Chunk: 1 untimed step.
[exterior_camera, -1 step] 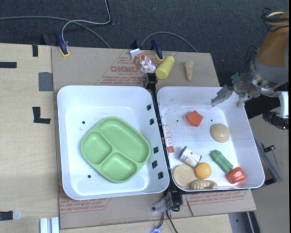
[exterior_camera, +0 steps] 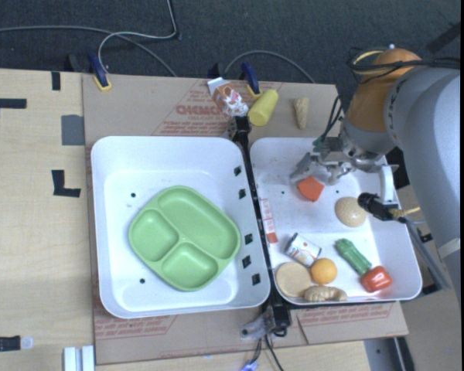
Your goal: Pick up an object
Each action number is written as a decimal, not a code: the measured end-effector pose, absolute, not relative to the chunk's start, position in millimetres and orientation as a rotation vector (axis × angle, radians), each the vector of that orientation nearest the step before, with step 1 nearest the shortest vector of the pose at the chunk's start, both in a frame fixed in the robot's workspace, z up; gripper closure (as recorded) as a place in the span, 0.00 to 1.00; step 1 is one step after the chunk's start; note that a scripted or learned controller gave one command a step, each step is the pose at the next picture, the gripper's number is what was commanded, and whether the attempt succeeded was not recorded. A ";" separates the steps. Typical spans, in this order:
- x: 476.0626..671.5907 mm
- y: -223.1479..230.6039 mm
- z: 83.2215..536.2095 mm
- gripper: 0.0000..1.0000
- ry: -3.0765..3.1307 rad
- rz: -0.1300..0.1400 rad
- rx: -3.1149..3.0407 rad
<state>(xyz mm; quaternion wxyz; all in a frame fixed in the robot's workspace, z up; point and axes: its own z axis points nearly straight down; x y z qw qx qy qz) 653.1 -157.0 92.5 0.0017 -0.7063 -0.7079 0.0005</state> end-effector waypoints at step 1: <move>633.1 -128.0 86.3 0.00 -2.226 0.000 -2.222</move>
